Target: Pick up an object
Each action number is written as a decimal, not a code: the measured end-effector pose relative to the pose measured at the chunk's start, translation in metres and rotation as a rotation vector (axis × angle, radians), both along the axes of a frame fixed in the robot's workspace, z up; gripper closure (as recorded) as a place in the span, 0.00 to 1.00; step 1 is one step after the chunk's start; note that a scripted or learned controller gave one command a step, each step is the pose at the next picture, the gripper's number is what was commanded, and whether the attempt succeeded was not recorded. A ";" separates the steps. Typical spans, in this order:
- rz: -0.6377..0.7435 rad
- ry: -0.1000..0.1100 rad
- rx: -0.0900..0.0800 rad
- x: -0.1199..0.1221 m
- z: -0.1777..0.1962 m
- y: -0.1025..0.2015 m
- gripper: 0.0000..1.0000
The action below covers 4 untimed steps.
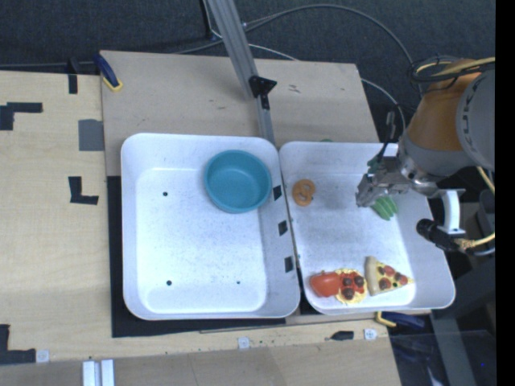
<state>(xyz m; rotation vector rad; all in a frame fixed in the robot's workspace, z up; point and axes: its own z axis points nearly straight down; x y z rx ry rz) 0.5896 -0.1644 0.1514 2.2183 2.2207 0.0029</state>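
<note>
**Q:** Where does the work stand, taking the right bin (426, 240) as reference?

**A:** The arm (451, 127) reaches over the bin's right wall. The gripper (375, 193) hangs above the upper-middle floor of the bin. A green item (387, 208) lies just beside and below the gripper, toward the right wall. The pizza slice (386, 277) and the red-and-yellow toy (339, 285) lie along the near wall, well apart from the gripper. The small orange piece (303, 192) sits near the left wall. The blue bowl (237, 181) rests in the left bin (153, 240), beyond the shared wall.

**Q:** How should the pick be carried out?

**A:** The green item appears to be the nearest target. Centre the gripper over its middle, align across its narrow side, descend vertically to the floor, then close and lift straight. Keep clear of the right wall.

**Q:** What is the jaw state?

**A:** I cannot tell; the gripper body hides that area from above.

**Q:** What else is hard to make out?

**A:** The wrist covers part of the green item, so its full shape is unclear. Contact between gripper and item cannot be confirmed. The orange piece is too small to identify.
</note>
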 end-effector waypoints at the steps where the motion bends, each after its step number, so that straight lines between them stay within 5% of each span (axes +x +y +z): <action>1: 0.000 -0.001 0.000 -0.003 0.053 0.010 1.00; 2: 0.000 0.000 0.000 -0.002 0.097 0.015 1.00; 4: 0.004 0.003 0.002 -0.002 0.087 0.117 1.00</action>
